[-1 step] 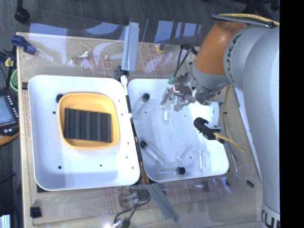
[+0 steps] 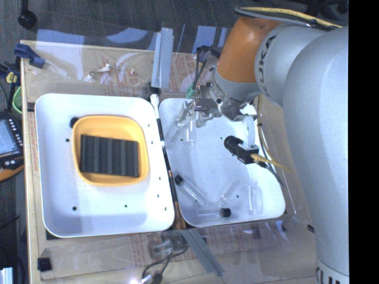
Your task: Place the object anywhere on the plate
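Clear tube (image 2: pixel 193 193) lies slanting upper-left to lower-right in right bin (image 2: pixel 208 165).

Two white bins (image 2: pixel 59 209) on wooden bench (image 2: pixel 112 254)

Bulky grey arm (image 2: pixel 320 129) with an orange band (image 2: pixel 249 46) and black KUKA lettering (image 2: pixel 265 57).

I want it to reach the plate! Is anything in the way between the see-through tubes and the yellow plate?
Only bin walls: the clear plastic tubes lie in the right white bin, the yellow plate with its dark ribbed middle in the left white bin, and their raised rims run between. Nothing else visible blocks it.
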Controlling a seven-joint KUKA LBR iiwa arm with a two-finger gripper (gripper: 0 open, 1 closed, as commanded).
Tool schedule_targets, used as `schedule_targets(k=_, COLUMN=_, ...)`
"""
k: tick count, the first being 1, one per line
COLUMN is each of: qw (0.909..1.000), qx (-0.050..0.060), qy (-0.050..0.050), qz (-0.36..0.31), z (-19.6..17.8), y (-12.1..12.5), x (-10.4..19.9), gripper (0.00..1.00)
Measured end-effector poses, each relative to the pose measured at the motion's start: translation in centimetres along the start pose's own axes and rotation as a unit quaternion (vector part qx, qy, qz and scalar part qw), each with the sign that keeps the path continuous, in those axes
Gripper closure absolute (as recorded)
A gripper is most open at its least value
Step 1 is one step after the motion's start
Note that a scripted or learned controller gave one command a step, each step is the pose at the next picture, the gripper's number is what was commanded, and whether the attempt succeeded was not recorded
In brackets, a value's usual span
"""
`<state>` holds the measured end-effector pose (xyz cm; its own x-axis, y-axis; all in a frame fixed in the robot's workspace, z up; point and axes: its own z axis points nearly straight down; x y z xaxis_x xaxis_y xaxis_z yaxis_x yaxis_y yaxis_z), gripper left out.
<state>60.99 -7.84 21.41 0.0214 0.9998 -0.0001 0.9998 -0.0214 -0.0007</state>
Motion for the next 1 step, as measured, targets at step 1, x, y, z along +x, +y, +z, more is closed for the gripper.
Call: schedule_targets(k=1, qw=0.9948, qx=0.003, qy=0.0, qz=-0.102, z=0.02, y=0.08, x=4.94, gripper=1.0)
